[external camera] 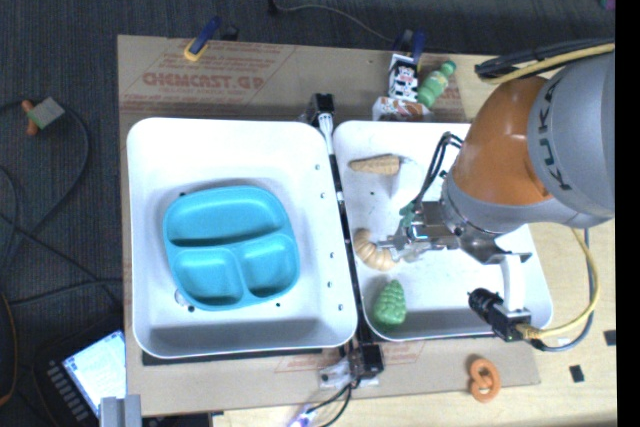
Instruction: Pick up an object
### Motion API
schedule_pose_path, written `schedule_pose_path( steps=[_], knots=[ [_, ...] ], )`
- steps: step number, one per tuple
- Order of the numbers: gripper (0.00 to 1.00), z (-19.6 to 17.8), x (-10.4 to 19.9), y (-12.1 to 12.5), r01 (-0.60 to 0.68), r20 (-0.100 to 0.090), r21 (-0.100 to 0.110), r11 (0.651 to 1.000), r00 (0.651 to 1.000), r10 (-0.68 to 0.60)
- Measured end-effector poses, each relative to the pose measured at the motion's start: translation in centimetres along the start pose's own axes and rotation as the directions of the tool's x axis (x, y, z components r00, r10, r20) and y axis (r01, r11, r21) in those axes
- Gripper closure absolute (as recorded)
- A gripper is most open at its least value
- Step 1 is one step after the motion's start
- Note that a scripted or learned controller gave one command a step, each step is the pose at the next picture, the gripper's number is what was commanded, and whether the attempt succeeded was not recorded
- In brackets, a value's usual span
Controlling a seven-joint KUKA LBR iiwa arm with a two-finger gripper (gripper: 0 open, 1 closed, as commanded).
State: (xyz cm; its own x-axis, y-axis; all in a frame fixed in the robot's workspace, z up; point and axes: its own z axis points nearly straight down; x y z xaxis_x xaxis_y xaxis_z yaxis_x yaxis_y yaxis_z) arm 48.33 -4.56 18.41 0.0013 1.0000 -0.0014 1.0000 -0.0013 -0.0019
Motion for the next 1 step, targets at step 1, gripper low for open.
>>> schedule_pose_path(
  steps=[1],
  knots=[
    [1.00,0.00,-0.13,3.40,0.001,-0.001,-0.001,1.000,1.000,-0.001]
  ],
)
